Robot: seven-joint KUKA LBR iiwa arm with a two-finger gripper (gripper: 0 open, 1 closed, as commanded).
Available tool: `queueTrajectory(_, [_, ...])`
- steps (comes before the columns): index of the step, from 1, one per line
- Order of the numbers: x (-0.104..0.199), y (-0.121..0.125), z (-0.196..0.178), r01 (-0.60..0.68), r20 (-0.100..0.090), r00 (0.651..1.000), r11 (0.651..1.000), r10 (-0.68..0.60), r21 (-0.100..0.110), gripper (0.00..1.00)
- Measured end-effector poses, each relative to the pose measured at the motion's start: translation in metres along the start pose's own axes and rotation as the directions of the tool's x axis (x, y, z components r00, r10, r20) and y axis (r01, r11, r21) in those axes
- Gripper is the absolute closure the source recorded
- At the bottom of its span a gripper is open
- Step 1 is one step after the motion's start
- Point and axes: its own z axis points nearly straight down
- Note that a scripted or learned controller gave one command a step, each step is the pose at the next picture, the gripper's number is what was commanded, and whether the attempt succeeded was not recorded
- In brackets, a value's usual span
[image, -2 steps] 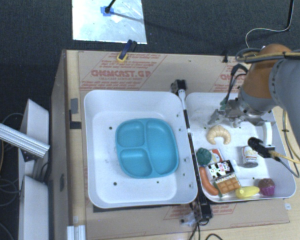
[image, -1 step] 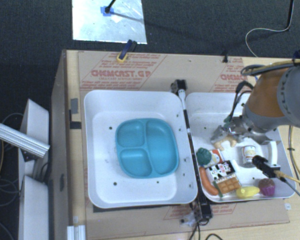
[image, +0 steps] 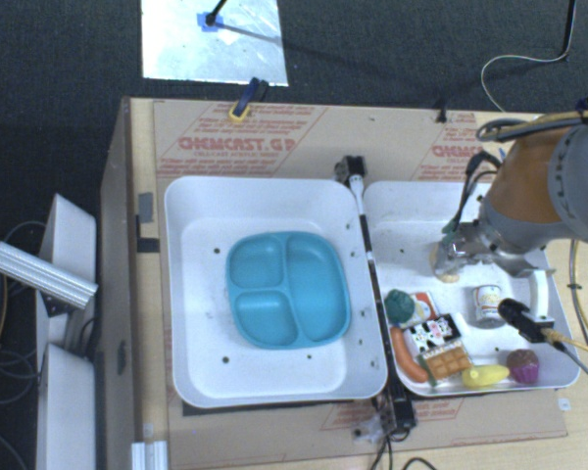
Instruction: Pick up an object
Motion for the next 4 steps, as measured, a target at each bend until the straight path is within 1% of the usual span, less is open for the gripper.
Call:
queueTrajectory(1, [0.087, 0.017, -0.087, 0.002, -0.001, 1.000, 1.000, -0.002, 0.003, 1.00])
queueTrajectory(2, [0.055, 0.028, -0.123, -0.001, 0.001, 1.000, 1.000, 0.001, 0.005, 1.00])
queueTrajectory(3, [0.055, 0.028, -0.123, 0.000, 0.000, 1.000, 1.000, 0.000, 0.005, 0.00])
queueTrajectory(4, [0.013, 0.016, -0.069, -0.001, 0.001, 1.000, 1.000, 0.001, 0.008, 0.00])
